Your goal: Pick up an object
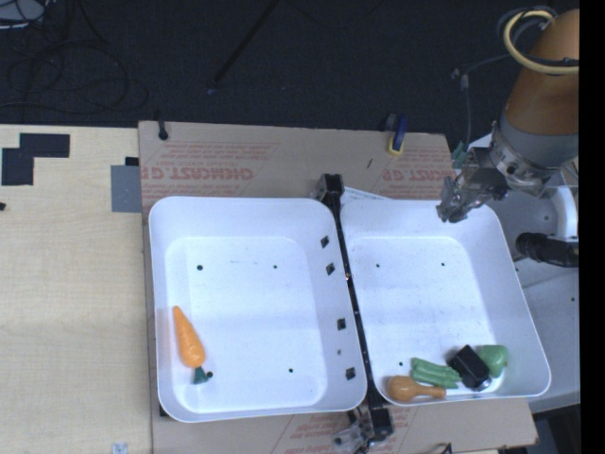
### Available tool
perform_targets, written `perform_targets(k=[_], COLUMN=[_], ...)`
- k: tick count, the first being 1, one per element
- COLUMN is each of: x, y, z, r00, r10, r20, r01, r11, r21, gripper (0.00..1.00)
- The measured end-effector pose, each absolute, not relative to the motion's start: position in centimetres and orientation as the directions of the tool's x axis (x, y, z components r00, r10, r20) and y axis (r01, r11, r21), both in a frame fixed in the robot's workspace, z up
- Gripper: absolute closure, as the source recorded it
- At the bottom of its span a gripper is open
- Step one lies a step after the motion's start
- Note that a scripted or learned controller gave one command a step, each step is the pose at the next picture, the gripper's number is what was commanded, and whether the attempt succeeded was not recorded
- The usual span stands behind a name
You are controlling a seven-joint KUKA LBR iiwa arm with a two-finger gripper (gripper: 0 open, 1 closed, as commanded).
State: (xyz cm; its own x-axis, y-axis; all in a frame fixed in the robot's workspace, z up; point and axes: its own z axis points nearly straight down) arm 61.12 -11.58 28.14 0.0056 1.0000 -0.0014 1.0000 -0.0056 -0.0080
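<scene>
Orange plastic toy carrot lies in the left white bin, near its front-left corner, long axis roughly front-to-back, rounded tip toward the back, dark green stub at the front end. Right white bin, front-right corner: green ridged toy pod, black boxy block, smooth green piece, tan pear-shaped toy, clustered together. Hand hovers over the right bin's back-right rim, nothing between the fingers; can't tell their spread.
</scene>
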Motion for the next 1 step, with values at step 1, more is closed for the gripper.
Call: perform_targets(k=[1], x=[64.35], y=[-12.79], z=[16.76], r00=[0.000], r10=[1.000], r20=[0.000], r01=[1.000], r11=[0.000], r21=[-0.008], gripper=[1.00])
